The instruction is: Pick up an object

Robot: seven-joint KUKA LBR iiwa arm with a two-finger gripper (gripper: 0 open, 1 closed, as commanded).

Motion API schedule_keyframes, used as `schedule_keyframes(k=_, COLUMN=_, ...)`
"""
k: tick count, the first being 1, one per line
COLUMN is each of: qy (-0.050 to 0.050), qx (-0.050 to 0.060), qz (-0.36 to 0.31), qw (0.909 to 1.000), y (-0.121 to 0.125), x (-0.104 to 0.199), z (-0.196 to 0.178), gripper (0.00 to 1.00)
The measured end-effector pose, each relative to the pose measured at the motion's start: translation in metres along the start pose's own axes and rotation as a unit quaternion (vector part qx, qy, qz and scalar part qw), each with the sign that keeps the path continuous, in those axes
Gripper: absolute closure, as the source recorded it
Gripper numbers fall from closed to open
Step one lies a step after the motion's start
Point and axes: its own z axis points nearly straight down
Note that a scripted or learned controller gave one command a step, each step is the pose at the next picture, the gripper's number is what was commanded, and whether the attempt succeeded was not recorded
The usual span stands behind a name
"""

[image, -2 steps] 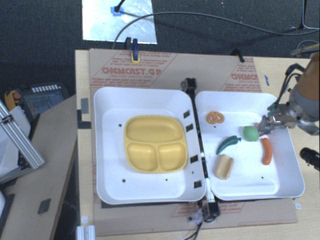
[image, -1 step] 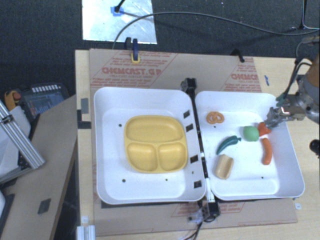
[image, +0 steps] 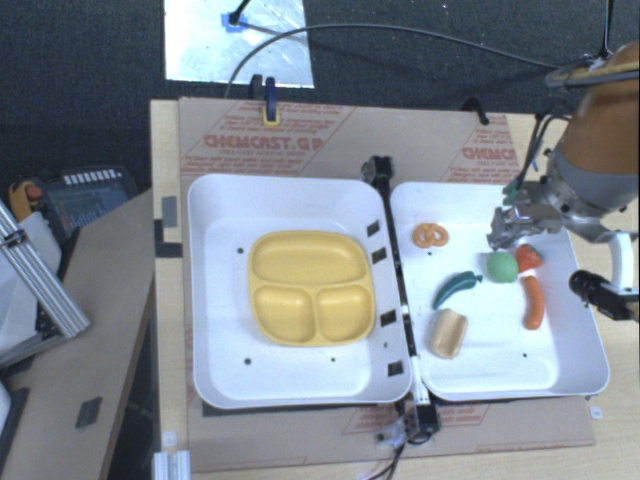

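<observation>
From above I see two white bins side by side. The left bin (image: 215,298) holds a yellow divided tray (image: 308,286). The right bin (image: 500,368) holds a pretzel (image: 430,235), a dark green pepper (image: 457,287), a tan bread piece (image: 448,333), an orange sausage (image: 534,302), and a green ball (image: 501,267) touching a small red-orange item (image: 528,258). My arm's gripper (image: 512,226) hangs just above the green ball; I cannot tell whether it is spread or closed, and nothing is visibly held.
</observation>
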Motion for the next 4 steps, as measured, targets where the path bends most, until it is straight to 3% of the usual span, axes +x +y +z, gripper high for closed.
schedule_keyframes(k=1, qy=0.0, qx=0.001, qz=0.0, qw=1.0, y=0.015, x=0.05, z=0.014, gripper=1.0)
schedule_keyframes(k=3, qy=0.0, qx=-0.001, qz=0.0, qw=1.0, y=0.06, x=0.15, z=0.006, gripper=1.0)
schedule_keyframes(k=4, qy=0.0, qx=0.0, qz=0.0, qw=1.0, y=0.068, x=0.194, z=0.017, gripper=1.0)
